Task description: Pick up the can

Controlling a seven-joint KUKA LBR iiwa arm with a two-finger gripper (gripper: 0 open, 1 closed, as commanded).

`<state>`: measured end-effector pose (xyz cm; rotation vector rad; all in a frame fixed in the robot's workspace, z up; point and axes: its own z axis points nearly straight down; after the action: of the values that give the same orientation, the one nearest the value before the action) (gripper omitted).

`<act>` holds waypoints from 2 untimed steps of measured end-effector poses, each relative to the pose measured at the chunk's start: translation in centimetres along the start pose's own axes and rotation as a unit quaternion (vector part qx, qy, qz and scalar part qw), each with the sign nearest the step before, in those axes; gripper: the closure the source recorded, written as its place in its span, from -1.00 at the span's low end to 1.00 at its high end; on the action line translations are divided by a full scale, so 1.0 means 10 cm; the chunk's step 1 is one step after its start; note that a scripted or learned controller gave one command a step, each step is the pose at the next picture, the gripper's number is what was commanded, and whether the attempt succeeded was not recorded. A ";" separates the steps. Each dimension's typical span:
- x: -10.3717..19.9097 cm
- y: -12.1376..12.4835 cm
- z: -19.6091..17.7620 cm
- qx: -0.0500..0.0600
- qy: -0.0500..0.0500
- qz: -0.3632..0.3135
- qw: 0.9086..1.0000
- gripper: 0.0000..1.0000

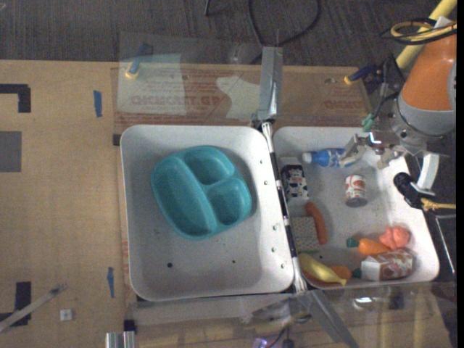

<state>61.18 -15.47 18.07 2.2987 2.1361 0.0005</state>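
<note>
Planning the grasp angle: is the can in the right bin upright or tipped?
Upright: the can shows its round top, label below it.

I count two white bins (138, 194), one teal tray (201, 191), one can (355, 190), one bottle (324, 157), one banana (319, 270).

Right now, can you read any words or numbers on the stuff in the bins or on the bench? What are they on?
No text here can be read for sure.
Clear sheet above the left bin: a row of large letters, seemingly mirrored, too faint to read.
Can: red and white label, too small.
Black and white carton: print too blurred.
Blue bottle: label too small.
Packet in the right bin's front corner: print too blurred.
</note>
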 end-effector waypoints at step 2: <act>-0.12 -0.13 0.76 -0.001 0.000 0.024 1.000 1.00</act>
<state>59.85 -16.61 10.48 2.3484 2.0787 0.0024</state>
